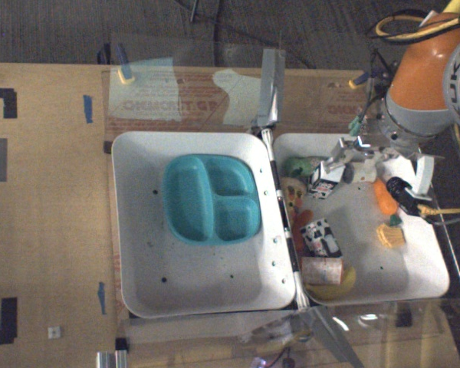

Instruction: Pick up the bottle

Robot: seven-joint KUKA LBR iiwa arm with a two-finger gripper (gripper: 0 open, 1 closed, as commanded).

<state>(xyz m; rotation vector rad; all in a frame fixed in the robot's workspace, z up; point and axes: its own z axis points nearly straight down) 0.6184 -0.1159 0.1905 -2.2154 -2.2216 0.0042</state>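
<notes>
My gripper [326,178] hangs over the upper left part of the right bin [437,282], under the grey and orange arm. Its tip is above a green item [297,165] and a yellowish toy [291,195] at the bin's left wall. What looks like the bottle, a pale pinkish piece [322,269], lies on its side near the bin's front left corner. It rests against a yellow banana [339,284] and is well apart from the gripper. A black-and-white patterned object [320,238] lies between the two.
An orange carrot [383,196] and a yellow-orange toy [391,236] lie in the right bin's right half. A red item [299,222] lies by the divider. The left bin [138,267] holds a teal divided plate [212,198].
</notes>
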